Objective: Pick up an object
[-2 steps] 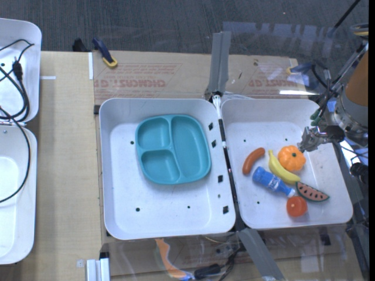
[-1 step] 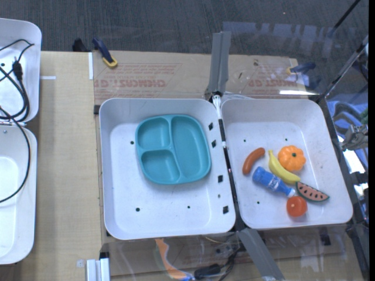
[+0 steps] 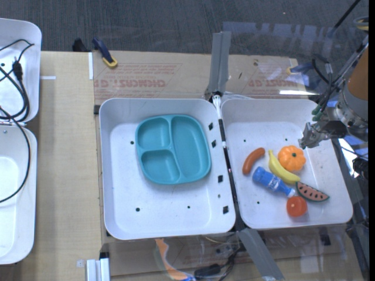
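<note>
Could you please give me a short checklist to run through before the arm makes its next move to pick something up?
1. Objects to pick lie in the right bin: ok.
2. hand is over that bin, just right of the toy pumpkin: ok.
3. Nothing is held in the hand yet: ok.
4. Target stands free: not ok; the pumpkin touches the banana, which crowds the blue bottle.
5. Easier targets apart from the pile, sausage and tomato: ok.
6. Finger opening: cannot tell.
</note>
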### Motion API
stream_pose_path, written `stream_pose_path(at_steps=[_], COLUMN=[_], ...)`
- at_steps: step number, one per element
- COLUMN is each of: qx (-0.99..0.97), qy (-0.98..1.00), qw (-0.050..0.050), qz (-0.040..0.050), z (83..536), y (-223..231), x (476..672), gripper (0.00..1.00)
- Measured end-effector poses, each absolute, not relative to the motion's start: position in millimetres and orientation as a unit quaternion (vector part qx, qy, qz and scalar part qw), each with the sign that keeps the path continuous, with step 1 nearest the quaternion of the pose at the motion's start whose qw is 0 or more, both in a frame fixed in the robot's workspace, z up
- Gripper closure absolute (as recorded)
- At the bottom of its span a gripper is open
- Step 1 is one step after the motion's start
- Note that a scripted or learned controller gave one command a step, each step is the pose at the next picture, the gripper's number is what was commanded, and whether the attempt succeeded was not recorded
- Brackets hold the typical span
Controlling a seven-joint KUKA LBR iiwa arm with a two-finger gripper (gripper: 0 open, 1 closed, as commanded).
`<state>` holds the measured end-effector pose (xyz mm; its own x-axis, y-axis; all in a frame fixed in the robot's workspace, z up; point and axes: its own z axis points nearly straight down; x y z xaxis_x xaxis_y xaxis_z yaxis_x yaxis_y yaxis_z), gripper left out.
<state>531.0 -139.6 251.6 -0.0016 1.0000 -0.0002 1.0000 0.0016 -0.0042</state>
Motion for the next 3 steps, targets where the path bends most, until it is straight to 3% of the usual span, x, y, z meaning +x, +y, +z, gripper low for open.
stream_pose_path(at_steps=[1,2,3], qx=[-0.706,-0.707,-0.706], qy=[-0.708,-0.707,-0.708], qw=[-0.001,0.001,0.000], qz=[0.0013,0.0016,0.0014], z=[382.3,246.2,380.7], y=[-157.4,-137.1,-144.0], x=[603.6,566.1,590.2], gripper=[1.00,1.00,1.00])
